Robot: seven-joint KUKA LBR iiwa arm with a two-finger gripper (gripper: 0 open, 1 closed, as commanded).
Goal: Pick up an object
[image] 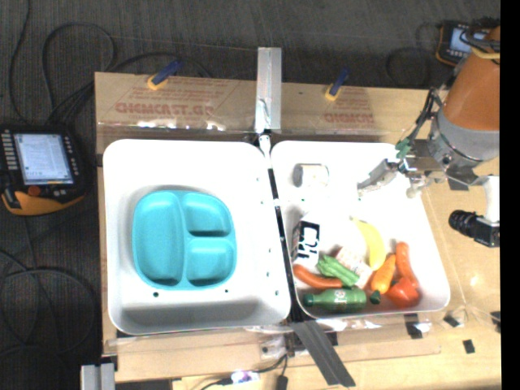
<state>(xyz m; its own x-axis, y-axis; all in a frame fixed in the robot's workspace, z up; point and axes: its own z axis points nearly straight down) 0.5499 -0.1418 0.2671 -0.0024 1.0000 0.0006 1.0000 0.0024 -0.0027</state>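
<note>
My gripper (372, 179) hangs over the back right part of the right bin (349, 157), pointing left, with nothing visibly in it. To its left a small white cup (309, 174) lies on its side. Nearer the front lie a black-and-white box (306, 240), a yellow banana (372, 242), a white lumpy item (351, 256), green beans (337, 268), an orange carrot (315, 279), a green bottle (337, 299), a second orange carrot (383, 273) and a red pepper (404, 281).
The left bin (122, 169) holds a turquoise divided plate (184, 238). A metal post (269, 88) stands behind the wall between the two bins. A tablet pendant (39, 165) sits off the bench at the left.
</note>
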